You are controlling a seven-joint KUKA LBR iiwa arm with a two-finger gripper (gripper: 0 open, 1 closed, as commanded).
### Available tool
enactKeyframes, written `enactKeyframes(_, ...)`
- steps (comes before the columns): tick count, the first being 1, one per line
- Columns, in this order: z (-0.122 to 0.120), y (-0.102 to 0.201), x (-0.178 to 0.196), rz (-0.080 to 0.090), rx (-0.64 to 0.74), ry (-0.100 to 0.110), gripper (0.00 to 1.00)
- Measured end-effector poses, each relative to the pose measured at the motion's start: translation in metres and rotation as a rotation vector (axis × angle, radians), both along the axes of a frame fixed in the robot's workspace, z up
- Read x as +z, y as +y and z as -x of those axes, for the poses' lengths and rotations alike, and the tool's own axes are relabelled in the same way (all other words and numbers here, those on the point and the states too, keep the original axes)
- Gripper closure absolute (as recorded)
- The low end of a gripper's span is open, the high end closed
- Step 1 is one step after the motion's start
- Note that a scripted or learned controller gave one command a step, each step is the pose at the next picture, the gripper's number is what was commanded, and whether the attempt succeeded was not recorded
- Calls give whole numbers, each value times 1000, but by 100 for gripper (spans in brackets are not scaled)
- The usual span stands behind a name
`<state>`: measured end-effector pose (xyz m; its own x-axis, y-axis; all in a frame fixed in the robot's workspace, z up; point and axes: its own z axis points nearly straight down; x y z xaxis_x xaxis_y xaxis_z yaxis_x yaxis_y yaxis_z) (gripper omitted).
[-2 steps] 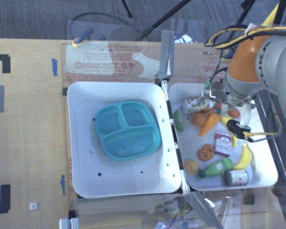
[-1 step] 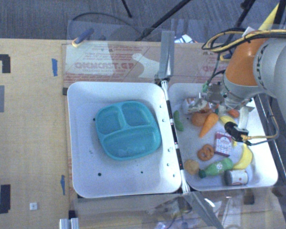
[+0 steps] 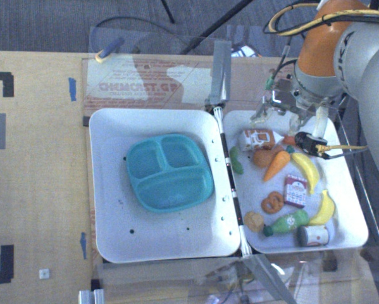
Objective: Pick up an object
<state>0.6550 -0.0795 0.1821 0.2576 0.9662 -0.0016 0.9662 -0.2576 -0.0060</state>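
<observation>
I'm watching the gripper [image 3: 289, 111] hanging over the far end of the right bin [image 3: 354, 198].

Its fingers are spreading open with nothing between them; the carrot [image 3: 277, 164] is lying just below, beside a banana [image 3: 305, 169], while the blue tray [image 3: 169, 171] is sitting in the left bin [image 3: 113, 189].
</observation>
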Motion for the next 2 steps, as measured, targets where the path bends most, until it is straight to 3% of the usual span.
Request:
enactKeyframes(1,-11,-1,-1,2,-181,-1,0)
enactKeyframes(2,10,-22,-62,0,-140,-24,0)
